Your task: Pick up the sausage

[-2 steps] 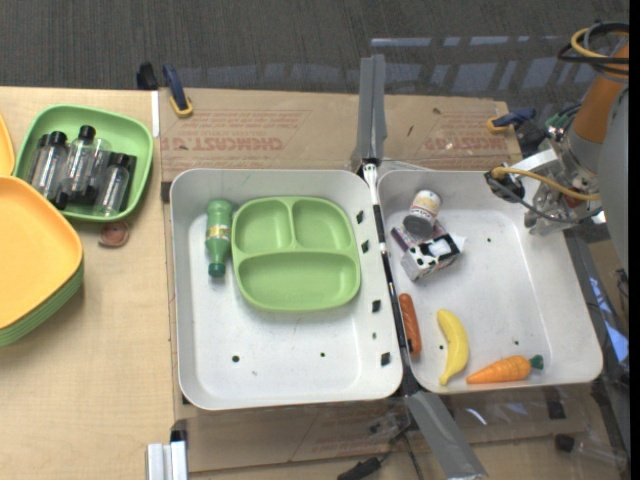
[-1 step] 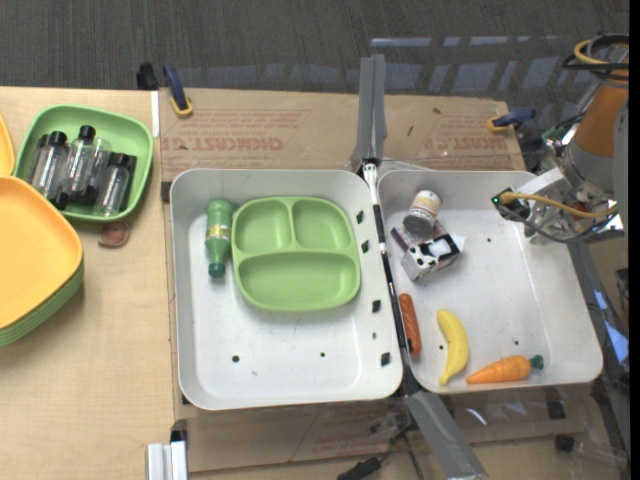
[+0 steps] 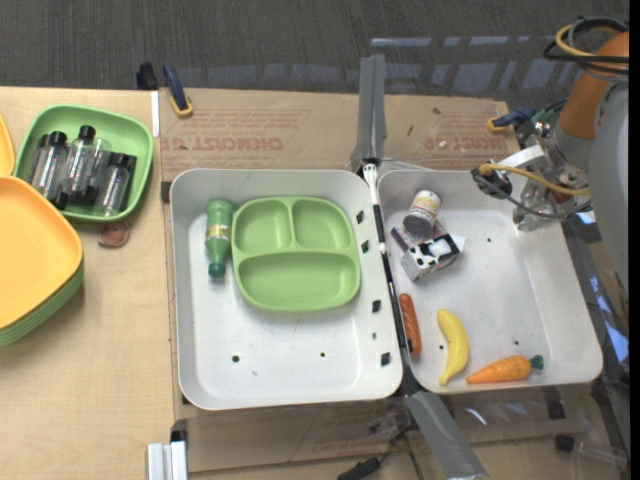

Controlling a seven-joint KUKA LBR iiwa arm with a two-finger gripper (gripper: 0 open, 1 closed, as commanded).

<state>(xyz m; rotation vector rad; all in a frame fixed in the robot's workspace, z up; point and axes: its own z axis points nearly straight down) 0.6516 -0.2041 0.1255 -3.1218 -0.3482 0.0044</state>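
Left bin (image 3: 200,348): holds a green divided plate (image 3: 296,252) and a green bottle (image 3: 217,236) lying just beside the plate's left edge.
Right bin (image 3: 530,298): holds the task's item plus a banana (image 3: 454,344), a carrot (image 3: 503,369), a small black-and-white carton (image 3: 430,253) and a small jar (image 3: 422,211).
Arm: reaches in from the right, its wrist hanging over the right bin's far right rim, among cables.
Gripper (image 3: 535,213): well apart from the sausage, near the bin's upper right; whether its jaws stand apart or together I cannot tell from this angle.
Sausage (image 3: 409,323): orange-red, slim, lying lengthwise against the right bin's left wall, near the front; the banana is just beside it on the right, not clearly touching.
Handling, judged: likely a light toy piece — smooth-skinned, rounded, so inclined to roll or slip under a loose pinch; probably not fragile.
Hold point, judged: across the narrow width at mid-length, fingers closing side to side.
Risk, judged: the wall leaves little room for the left finger — a descent too near the wall may strike the rim or push the sausage away.
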